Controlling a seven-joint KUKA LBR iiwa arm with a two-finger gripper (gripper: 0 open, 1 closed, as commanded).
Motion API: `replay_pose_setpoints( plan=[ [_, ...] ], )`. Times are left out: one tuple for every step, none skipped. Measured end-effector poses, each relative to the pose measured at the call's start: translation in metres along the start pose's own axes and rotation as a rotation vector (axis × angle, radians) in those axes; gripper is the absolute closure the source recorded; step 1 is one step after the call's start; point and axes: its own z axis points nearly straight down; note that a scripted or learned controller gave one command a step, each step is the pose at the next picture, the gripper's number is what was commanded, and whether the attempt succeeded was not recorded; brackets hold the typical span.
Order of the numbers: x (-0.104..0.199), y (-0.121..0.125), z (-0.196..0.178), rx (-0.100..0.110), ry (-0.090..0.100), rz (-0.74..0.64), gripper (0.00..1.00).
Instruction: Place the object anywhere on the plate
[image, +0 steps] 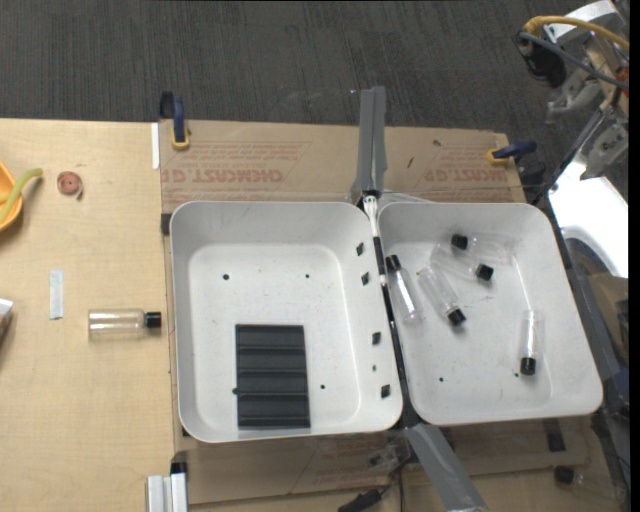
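Vials (443, 290) lie scattered in the right bin (560, 395), long axes mixed; the dark ribbed plate (271, 377) sits lower centre in the left bin (190, 420), leftward across the divider. Jaws: cannot tell.

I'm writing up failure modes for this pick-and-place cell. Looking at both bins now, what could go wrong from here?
1. The clear vials in the right bin lie close together, some seemingly overlapping, so a grab may catch two or slip.
2. One vial lies against the divider wall, leaving little room to get around it.
3. The dark ribbed plate covers little of the left bin; a drop could miss.
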Motion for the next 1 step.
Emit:
replay_pose_setpoints(
  plan=[
    [-0.0283,0.1168,0.0013,0.001,-0.003,-0.002,0.0]
  ],
)
